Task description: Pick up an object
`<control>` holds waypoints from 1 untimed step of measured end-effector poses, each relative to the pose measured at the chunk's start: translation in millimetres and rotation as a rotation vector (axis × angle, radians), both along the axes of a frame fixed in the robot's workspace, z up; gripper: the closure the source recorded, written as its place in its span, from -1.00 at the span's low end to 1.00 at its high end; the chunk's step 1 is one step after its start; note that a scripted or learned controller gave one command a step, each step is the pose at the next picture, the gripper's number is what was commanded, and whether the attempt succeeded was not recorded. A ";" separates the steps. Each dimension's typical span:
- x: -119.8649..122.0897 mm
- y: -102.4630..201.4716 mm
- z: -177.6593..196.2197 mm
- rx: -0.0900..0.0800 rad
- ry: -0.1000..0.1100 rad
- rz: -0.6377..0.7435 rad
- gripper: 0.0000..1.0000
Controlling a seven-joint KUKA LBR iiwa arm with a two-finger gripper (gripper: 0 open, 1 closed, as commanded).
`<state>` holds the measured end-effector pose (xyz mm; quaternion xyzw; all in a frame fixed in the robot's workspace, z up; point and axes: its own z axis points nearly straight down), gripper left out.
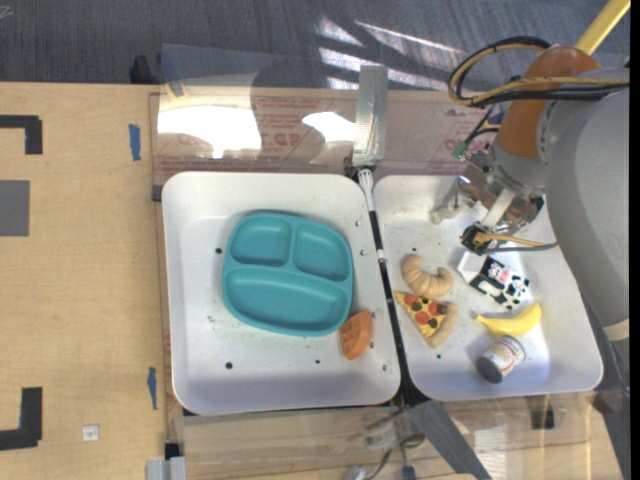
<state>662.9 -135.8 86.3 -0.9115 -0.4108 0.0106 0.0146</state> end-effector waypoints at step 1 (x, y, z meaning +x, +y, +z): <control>-19.0 -55.8 3.2 -0.019 -0.026 -0.196 -1.00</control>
